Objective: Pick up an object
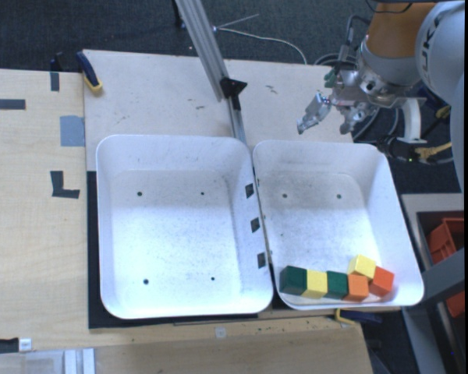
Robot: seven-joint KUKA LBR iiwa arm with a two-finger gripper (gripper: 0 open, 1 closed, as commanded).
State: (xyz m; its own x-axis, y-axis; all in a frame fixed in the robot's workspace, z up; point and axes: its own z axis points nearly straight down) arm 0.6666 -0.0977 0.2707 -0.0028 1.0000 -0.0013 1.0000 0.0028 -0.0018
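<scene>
Several small blocks lie in a row along the front edge of the right bin [390, 185]: a dark green block [294, 279], a yellow block [315, 284], a green block [336, 284] and an orange block [357, 287]. Another yellow block [364, 266] and an orange-red block [382, 280] sit at the row's right end. My gripper [333, 121] hangs above the bench just behind the right bin's back rim, far from the blocks. It is open and holds nothing.
The left bin [109, 209] stands beside the right one, their rims meeting in the middle. A slanted metal rail [207, 45] runs from the top down to that junction. A yellow-and-blue clamp [90, 72] lies at the back left. Cables trail behind the arm.
</scene>
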